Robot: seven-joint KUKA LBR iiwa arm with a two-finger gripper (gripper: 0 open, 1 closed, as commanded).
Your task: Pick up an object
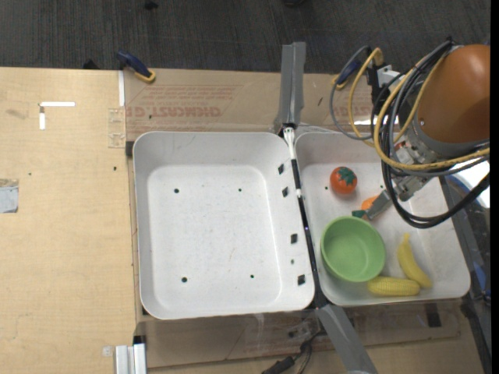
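Tomato [343, 179], red w/ green top, sits in the far part of the right bin [460, 287], apart from the other items. Arm [456, 96] w/ orange band comes in from the right; its wrist end and cables hang over the bin's far-right area, just right of the tomato. Fingers' state: can't tell, cables and wrist block them. Small orange-and-green carrot-like piece [373, 206] lies near-right of the tomato, right by the arm's tip. Green bowl [353, 248] stands upright nearer, touching or nearly touching the bin's left wall. Corn cob [393, 287] lies along the near wall, just right of the bowl; banana [412, 261] lies tilted beside it, its near end close to the corn. Open floor left around the tomato, toward the far and left walls. Left bin [144, 232] butts against the right bin along a shared edge w/ black clips. Desk [54, 232] stretches away to the left.
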